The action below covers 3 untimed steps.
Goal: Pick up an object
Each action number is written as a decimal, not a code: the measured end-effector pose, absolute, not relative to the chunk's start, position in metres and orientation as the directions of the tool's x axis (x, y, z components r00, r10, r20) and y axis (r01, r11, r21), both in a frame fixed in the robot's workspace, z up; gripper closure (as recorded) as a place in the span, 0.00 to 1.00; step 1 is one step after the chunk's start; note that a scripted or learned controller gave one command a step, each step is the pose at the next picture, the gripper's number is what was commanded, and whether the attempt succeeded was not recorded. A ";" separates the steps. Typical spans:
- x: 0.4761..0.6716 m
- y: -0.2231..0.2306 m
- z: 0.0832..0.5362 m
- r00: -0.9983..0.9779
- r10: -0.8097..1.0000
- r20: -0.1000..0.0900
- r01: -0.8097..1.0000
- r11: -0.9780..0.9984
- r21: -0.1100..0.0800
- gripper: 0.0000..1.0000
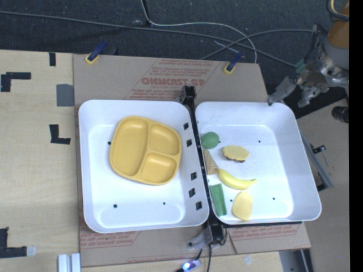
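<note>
White plastic forms both shallow bins, set side by side at the centre of the frame on a sheet of printed cardboard [170,78]. The left bin [93,169] holds a yellow divided plate [144,150] with three compartments, lying flat. The right bin [283,152] holds the small candidates for picking, clustered along its left half: a green ball-like piece [210,140] near the dividing wall, a tan flat piece with a dark underside [235,153] just to its right, a banana [235,180] below those, a green stick [217,199] lying along the dividing wall, a yellow rounded piece [243,205] at the lower middle, and a tan cone-like piece [210,162] between ball and banana.

All look like toy food: probably light, rigid, smooth plastic, apt to slide or roll under a glancing touch. The banana appears the best choice, lying apart from its neighbours; a grasp across its narrow middle, fingers astride the curve, seems soundest. The ball may squirt out, and the stick sits too close to the wall for easy finger clearance.

The gripper [295,92] hangs at the upper right of the frame, above the far corner of the right bin and well apart from every item. Its two fingers are spread, with nothing between them.
</note>
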<state>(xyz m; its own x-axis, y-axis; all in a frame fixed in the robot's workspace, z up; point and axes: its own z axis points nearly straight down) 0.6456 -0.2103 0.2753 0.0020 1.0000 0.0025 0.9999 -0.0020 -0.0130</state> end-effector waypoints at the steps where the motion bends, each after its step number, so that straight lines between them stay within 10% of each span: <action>1: 0.648 -0.210 0.283 -0.001 1.000 -0.001 1.000 0.001 -0.001 0.00; 3: 0.650 -0.195 0.177 -0.002 1.000 0.001 1.000 0.002 -0.007 0.00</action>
<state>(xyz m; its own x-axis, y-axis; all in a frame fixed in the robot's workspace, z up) 0.6503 -0.1947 0.1772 -0.0019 1.0000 0.0009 1.0000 0.0019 -0.0075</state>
